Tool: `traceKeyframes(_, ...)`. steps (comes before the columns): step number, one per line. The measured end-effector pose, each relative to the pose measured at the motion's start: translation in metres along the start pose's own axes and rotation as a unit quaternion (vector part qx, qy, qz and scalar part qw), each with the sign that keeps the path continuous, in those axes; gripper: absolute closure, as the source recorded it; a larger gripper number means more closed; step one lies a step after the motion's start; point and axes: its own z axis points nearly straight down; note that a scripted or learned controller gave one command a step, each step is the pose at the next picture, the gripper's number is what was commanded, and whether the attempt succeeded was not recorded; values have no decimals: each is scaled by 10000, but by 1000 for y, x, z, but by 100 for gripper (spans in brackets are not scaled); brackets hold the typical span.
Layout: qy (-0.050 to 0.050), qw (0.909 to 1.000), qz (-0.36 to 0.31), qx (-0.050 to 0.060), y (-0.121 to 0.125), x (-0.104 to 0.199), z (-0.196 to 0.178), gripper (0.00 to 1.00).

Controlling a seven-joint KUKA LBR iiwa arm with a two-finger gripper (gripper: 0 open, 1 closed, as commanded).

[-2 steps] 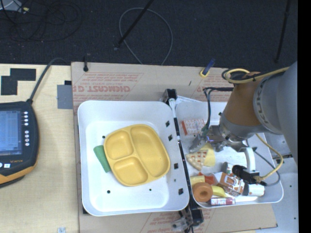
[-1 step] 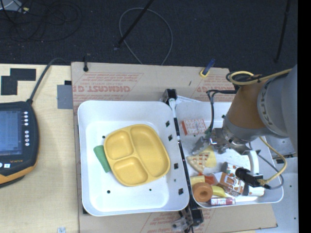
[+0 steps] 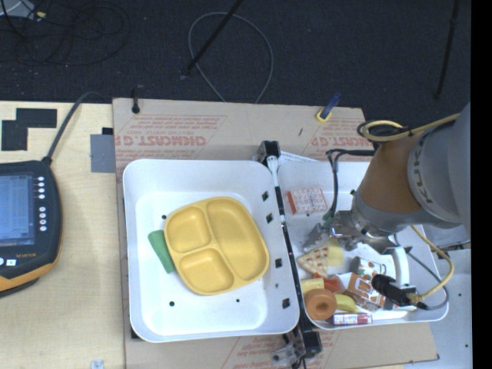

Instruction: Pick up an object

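The right bin (image 3: 430, 307) holds a heap of small toy food: a pizza slice (image 3: 314, 261), a doughnut-like ring (image 3: 320, 304), a red piece (image 3: 332, 283), a yellow piece (image 3: 336, 255) and a printed carton (image 3: 366, 280). A red-and-white packet (image 3: 306, 201) lies at the back of that bin. The arm's orange band (image 3: 386, 184) and grey wrist hang over the bin's middle. My gripper (image 3: 332, 233) reaches down at the heap's back edge, just above the pizza slice. Its tips are hidden among the clutter.
The left bin (image 3: 146, 206) holds a yellow divided plate (image 3: 215, 244) resting on a green flat piece (image 3: 161, 250). A black divider (image 3: 280, 237) separates the bins. A teach pendant (image 3: 23, 221) lies at far left. Cables (image 3: 430, 283) loop over the right bin's right side.
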Motion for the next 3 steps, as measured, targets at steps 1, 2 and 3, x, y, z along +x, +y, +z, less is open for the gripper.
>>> traceKeyframes(1, -6, 10000, 10, -5, -17, 14, 0, 0)
traceKeyframes(2, -8, 10000, 8, -4, -19, 18, 0, 0)
traceKeyframes(3, -2, 10000, 7, 14, -21, 22, -1, 0)
